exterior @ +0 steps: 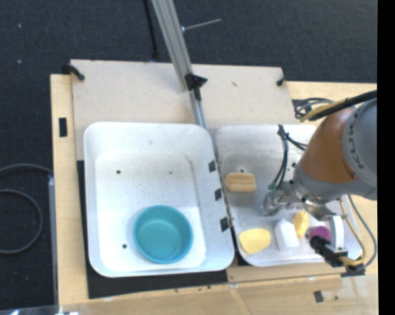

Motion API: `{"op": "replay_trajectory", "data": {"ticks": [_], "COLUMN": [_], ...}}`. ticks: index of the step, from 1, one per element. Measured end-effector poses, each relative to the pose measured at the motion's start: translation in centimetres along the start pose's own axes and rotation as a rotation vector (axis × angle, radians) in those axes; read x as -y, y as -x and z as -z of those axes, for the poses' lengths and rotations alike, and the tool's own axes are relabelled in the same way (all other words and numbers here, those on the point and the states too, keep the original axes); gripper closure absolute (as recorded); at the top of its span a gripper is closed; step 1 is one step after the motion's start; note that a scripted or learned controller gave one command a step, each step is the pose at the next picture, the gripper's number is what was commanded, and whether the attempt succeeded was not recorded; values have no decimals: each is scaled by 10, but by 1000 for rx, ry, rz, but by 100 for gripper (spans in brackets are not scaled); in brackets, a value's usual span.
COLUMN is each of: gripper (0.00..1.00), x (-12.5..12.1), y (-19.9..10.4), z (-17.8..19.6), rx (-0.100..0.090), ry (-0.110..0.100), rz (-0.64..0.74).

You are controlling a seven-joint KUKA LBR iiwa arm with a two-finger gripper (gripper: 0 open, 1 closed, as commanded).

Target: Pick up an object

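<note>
Nearest to the camera, on the front part of the left bin (105, 176), a blue bowl (162, 233) stands upright, near the front wall. In the right bin (247, 146), along its front edge, a yellow rounded object (254, 240) lies at the left, and just beside it, to the right, a small white block (286, 235). Further right there is a small yellow piece (301, 223) and a magenta object (320, 232), which is partly hidden by the arm, so its shape is perhaps not clear. The gripper (276, 202) is low in the right bin, just above these objects; I cannot tell its state, because the wrist covers it. A tan wooden block (240, 182) lies to the left of the gripper, near the wall between the bins. Behind both bins, on the desk (138, 94), a metal pole (178, 44) rises at a slant.
</note>
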State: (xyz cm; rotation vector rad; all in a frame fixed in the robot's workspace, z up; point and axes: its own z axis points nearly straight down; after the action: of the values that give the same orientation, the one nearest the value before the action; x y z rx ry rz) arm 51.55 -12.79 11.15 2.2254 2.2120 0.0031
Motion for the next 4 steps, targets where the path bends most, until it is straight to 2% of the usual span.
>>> {"op": "replay_trajectory", "data": {"ticks": [2, 4], "gripper": [100, 100], "x": [-3, -62], "y": [1, -90], "z": [96, 101], "rx": [1, -3], "ry": [3, -2], "rz": [9, 13]}}
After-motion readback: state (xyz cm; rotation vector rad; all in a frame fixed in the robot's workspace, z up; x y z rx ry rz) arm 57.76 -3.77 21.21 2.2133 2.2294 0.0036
